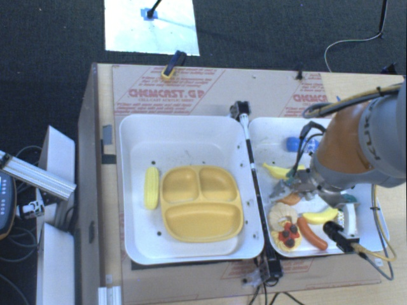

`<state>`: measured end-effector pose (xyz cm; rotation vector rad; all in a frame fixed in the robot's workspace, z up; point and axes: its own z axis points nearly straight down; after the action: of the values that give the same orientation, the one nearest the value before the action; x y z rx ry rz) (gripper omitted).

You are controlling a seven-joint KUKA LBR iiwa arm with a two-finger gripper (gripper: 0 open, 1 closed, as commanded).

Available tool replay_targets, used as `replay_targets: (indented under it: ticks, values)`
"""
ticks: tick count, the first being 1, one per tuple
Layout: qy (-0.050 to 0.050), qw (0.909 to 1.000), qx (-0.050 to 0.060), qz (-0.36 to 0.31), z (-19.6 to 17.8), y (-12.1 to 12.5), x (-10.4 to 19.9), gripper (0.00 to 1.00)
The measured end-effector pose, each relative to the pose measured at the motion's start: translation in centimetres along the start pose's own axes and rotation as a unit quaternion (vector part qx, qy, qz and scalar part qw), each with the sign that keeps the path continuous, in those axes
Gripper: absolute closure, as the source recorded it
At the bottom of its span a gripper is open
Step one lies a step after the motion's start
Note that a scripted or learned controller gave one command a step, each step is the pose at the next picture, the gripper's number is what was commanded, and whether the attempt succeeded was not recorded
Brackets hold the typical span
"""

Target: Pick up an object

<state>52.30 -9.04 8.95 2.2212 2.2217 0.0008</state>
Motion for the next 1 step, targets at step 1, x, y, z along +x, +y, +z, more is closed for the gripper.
replay_targets:
  ticks: [1]
  values:
    - [0.0, 1.0, -0.001, -0.001, 0.5, 3.2, -0.3, 0.0]
